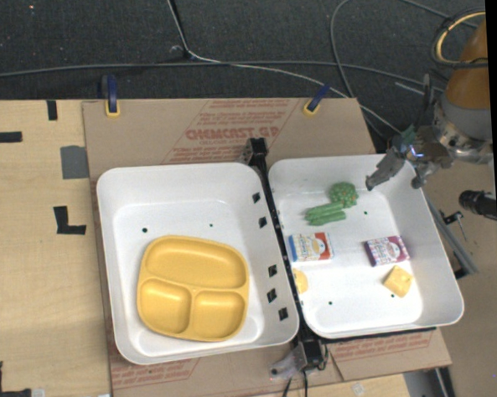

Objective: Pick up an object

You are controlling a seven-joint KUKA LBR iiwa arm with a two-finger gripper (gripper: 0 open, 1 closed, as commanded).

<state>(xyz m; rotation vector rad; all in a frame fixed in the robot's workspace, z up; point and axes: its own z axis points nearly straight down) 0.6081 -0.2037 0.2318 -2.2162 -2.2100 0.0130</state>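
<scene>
A KUKA arm's gripper (395, 169) hangs over the upper-right corner of the right bin (436, 308), fingers spread w/ nothing between them, apparently poised to choose a pick. Candidates lie loose on the bin floor, well apart, so any could be taken alone: green broccoli toy (335, 203) nearest, just left of and below the gripper; a striped carton (309, 248) further down-left; a purple packet (385, 250) below; a yellow block (398, 281) lowest. The left bin (117, 243) holds a yellow divided tray (193, 287), likely too wide to grasp.
</scene>
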